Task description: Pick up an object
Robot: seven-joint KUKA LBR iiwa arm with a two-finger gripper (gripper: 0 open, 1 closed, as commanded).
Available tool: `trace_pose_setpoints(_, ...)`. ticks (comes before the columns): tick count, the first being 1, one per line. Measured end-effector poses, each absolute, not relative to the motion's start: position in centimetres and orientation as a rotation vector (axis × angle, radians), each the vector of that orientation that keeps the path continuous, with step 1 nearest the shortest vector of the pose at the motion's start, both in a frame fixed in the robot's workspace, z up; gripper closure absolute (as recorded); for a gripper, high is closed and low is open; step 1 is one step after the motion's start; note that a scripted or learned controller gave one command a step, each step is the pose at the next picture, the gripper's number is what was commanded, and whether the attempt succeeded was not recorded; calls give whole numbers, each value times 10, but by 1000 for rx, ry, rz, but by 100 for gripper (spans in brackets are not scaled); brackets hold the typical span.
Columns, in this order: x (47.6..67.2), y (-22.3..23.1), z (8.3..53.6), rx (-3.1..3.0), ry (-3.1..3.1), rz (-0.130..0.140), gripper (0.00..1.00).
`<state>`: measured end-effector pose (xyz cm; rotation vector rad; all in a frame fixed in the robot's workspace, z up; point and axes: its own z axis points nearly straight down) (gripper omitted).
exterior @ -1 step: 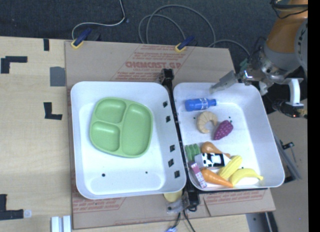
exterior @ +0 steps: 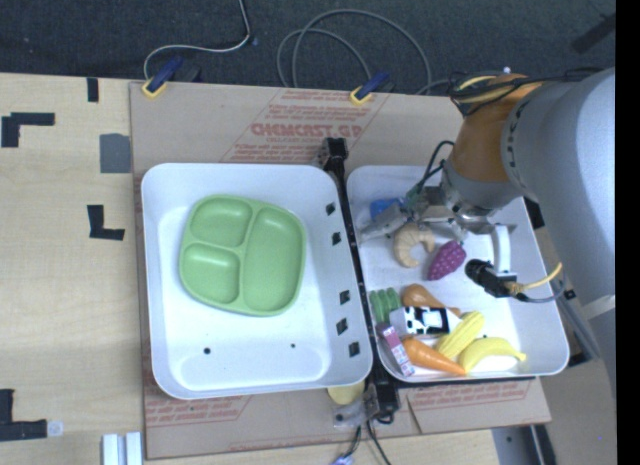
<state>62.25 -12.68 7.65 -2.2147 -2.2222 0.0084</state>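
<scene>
The right bin (exterior: 545,338) holds several toy foods. A tan croissant-like piece (exterior: 409,244) lies near its middle, with a purple grape bunch (exterior: 447,259) beside it to the right. Along the front lie an orange carrot (exterior: 434,355), a yellow banana (exterior: 490,354), a yellow piece (exterior: 462,332), a green item (exterior: 385,304) and a black-and-white carton (exterior: 427,320). A blue item (exterior: 383,211) lies at the back left. My gripper (exterior: 432,215) reaches down from the right, right above the croissant and close to the blue item.
The left bin (exterior: 170,348) holds a green divided plate (exterior: 242,253). A black divider with clips (exterior: 345,253) runs between the bins. Cables loop on the dark floor behind the bench. The arm's grey body and orange band (exterior: 485,143) cover the right bin's back right corner.
</scene>
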Motion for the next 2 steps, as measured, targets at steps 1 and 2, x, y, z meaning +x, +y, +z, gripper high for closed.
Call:
trace_pose_setpoints(1,658,-117,87,-2242,-2221,22,0)
trace_pose_setpoints(2,561,-145,83,-2223,-2210,9,0)
